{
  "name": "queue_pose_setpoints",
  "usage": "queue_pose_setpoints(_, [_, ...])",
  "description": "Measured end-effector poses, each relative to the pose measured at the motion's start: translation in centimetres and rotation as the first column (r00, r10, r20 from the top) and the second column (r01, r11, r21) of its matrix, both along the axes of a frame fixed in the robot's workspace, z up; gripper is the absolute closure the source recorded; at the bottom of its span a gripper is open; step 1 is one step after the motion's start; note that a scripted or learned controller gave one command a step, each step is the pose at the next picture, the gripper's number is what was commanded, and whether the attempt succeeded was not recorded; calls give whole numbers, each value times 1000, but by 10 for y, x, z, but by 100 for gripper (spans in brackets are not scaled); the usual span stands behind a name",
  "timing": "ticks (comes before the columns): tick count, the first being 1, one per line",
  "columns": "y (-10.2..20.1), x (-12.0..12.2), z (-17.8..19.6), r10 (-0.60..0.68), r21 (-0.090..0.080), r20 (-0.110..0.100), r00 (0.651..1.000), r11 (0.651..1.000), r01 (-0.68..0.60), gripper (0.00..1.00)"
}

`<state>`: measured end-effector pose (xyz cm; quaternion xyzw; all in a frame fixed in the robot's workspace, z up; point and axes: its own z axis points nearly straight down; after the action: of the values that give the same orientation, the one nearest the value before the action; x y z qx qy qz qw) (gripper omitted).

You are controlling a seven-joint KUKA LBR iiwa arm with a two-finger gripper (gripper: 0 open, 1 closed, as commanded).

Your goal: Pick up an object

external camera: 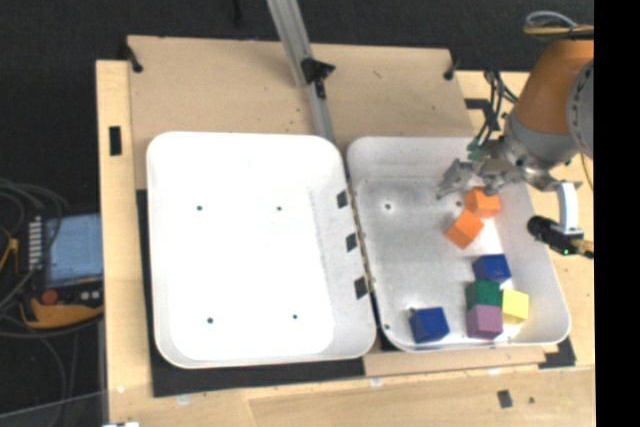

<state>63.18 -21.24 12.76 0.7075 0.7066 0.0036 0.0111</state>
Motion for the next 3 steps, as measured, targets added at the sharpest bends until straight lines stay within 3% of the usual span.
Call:
queue_pose_setpoints(1, [-1, 1, 11, 0, -2, 5, 1000, 1000, 0, 100])
queue_pose_setpoints(2, [5, -3, 61, 5, 10, -14, 1000, 1000, -5, 100])
queue_pose_setpoints(3, [4, -2, 94, 6, 10, -15, 1000, 1000, -5, 100])
